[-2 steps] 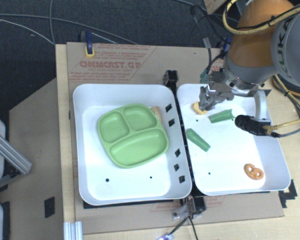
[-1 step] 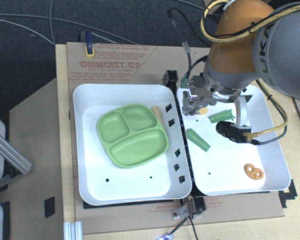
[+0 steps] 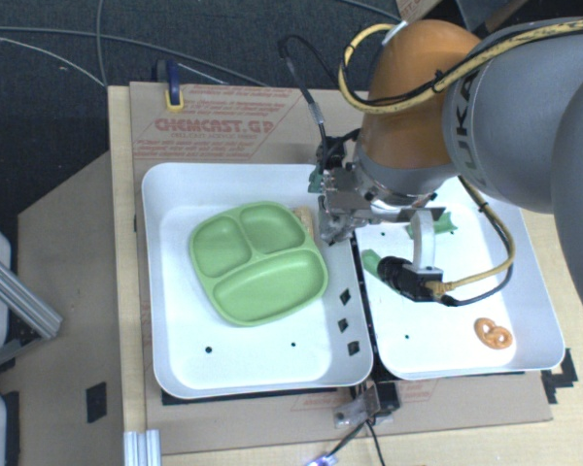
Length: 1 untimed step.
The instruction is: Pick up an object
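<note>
The big grey arm [image 3: 525, 115] comes in from the right and leans over the place where the two white bins meet; its orange band [image 3: 413, 76] sits on top and hides much of what is under it. The gripper [image 3: 332, 223] hangs down by the top right edge of the left bin [image 3: 175, 357], just next to the green plate; its tips are dark and small, so I cannot tell how they stand or if anything is between them.

The green plate [image 3: 259, 261] has three parts and lies flat in the middle of the left bin; nothing covers it but a bit of its top right corner near the gripper. In the right bin [image 3: 525, 352] a small brown pretzel [image 3: 493, 334] lies near the bottom right corner, well away from the gripper; a little green thing [image 3: 372, 260] peeks out under the arm, and another green bit [image 3: 445, 224] shows by the wrist; both are partly hidden, so I cannot say what they are. A black part with a yellowish cable [image 3: 476, 278] hangs over the right bin.
</note>
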Tool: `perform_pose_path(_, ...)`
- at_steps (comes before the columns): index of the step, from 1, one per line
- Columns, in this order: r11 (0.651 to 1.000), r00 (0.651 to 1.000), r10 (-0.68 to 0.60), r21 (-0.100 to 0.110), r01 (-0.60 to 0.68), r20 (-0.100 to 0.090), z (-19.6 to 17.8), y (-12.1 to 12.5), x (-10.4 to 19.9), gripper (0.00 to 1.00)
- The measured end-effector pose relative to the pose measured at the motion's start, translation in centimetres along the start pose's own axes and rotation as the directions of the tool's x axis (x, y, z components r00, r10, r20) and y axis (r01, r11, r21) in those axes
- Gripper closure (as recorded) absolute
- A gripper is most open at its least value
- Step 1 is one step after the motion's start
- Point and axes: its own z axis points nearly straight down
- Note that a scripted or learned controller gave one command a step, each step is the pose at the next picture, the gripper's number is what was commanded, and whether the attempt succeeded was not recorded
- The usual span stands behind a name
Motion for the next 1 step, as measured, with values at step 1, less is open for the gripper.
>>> perform_pose_path(1, 1.000, 1.000, 0.005, -0.003, -0.005, 0.001, -0.10, 0.09, -0.31, 0.00)
